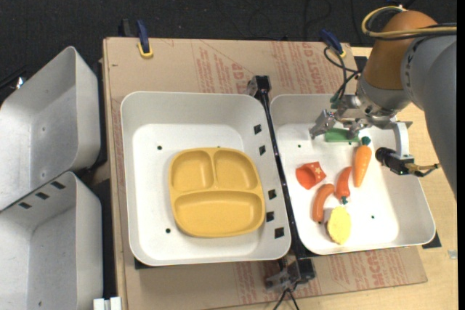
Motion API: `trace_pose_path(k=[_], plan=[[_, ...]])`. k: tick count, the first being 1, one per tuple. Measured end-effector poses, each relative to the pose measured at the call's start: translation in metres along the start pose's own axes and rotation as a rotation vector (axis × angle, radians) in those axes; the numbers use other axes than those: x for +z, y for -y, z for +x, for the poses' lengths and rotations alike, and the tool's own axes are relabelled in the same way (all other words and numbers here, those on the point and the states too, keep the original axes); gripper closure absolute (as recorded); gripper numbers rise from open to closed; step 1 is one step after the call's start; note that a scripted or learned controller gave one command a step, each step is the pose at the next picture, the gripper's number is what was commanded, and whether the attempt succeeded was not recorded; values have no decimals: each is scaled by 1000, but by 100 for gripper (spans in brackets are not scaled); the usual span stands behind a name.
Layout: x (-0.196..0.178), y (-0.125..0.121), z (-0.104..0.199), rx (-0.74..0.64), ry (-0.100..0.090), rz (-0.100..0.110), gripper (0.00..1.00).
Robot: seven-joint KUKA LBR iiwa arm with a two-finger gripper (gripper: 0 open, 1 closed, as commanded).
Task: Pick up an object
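The gripper [341,128] sits low over the far part of the right bin [407,218], close to that bin's far wall. Its metal parts blur together with a small green piece [336,135] just beneath it, and I cannot tell whether it is spread or closed, or whether it has hold of anything.

Just on the near side of the gripper, a little toward the arm, lies a carrot [361,162], its green tip pointing up at the gripper and almost touching it. Nearer the camera still, and slightly away from the arm, a red piece [312,173] lies by itself on bare white floor. Next to the carrot's lower end is a small red-orange piece [343,184], and beside that a sausage [322,202]. A yellow lemon-like piece [338,226] sits at the near end of this group, close to the bin's near rim.

Open floor is in the bin's near corner on the arm's side, and in the strip between the red piece and the divider edge.

Well beyond the divider, away from the arm, the left bin [145,156] holds a yellow divided plate [216,192], with bare floor around it on all sides.
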State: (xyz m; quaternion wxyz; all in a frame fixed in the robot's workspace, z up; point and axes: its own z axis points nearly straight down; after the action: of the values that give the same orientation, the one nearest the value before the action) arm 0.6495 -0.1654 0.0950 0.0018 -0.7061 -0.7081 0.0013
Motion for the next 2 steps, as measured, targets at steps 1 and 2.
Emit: trace_pose_path(k=[1,2], plan=[[-15,-2,0,-1,2,-9,100],[-61,-8,-6,0,3,-11,100]])
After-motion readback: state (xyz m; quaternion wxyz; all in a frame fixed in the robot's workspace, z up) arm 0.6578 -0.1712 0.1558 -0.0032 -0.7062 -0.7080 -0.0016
